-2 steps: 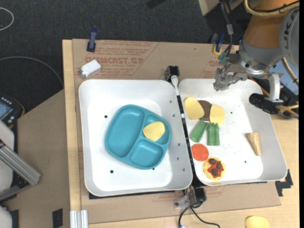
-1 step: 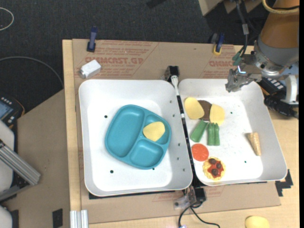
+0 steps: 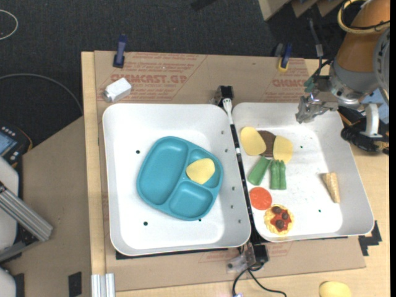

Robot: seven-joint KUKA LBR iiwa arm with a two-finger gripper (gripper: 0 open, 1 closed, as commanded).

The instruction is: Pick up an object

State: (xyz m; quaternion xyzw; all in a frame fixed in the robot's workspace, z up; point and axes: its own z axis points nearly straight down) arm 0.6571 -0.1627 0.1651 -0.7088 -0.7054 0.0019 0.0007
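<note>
Tan cone [image 3: 331,185], possibly wafer, lying in right bin [image 3: 356,184].

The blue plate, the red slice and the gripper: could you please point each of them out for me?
blue plate [image 3: 162,177]: camera view, bare left compartment.
red slice [image 3: 260,198]: camera view, centre of its face.
gripper [image 3: 307,113]: camera view, at its fingertips, over the right bin's far edge.

We count two white bins [image 3: 124,166] [image 3: 346,184], one blue divided plate [image 3: 162,178], three yellow pieces [image 3: 200,171] [image 3: 252,141] [image 3: 283,148], two green sticks [image 3: 258,171] [image 3: 278,174], one red disc [image 3: 260,198], one cone [image 3: 331,185] and one small tart [image 3: 279,219].
</note>
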